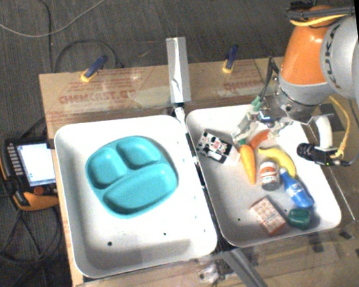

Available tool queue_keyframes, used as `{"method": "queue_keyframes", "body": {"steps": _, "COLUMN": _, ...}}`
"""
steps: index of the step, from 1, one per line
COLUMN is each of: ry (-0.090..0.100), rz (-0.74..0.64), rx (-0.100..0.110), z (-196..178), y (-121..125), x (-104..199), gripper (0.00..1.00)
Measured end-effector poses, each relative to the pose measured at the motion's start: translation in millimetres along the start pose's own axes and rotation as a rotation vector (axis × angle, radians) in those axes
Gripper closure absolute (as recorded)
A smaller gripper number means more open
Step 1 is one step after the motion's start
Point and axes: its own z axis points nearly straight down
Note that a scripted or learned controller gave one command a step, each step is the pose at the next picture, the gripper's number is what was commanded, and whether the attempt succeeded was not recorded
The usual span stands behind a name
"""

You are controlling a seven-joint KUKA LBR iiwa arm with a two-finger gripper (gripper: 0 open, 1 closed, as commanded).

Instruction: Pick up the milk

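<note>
Claw (254, 118) at two o'clock, grip state we cannot tell, hangs over our right bin (231, 221), while the milk (215, 146) lies at its ten o'clock corner, not yet picked.

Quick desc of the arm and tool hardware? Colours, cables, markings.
The arm is light grey with a rounded orange band above the wrist and dark lettering on the grey shell at the right edge. A yellow cable loops over its top, and thin dark cables run down to the tool, a small cluster of metal and dark parts with a green spot.
</note>
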Motion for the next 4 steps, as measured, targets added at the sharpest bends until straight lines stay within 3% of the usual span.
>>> {"method": "queue_keyframes", "body": {"steps": 1, "ry": -0.003, "rz": -0.063, "rx": 0.000, "z": 38, "y": 36, "x": 38, "gripper": 0.00}}
{"method": "queue_keyframes", "body": {"steps": 2, "ry": -0.003, "rz": -0.137, "rx": -0.001, "z": 2, "y": 42, "x": 96, "gripper": 0.00}}
{"method": "queue_keyframes", "body": {"steps": 3, "ry": 0.000, "rz": -0.006, "rx": 0.002, "z": 3, "y": 7, "x": 131, "gripper": 0.00}}
{"method": "queue_keyframes", "body": {"steps": 4, "ry": -0.003, "rz": -0.070, "rx": 0.000, "z": -1, "y": -14, "x": 82, "gripper": 0.00}}
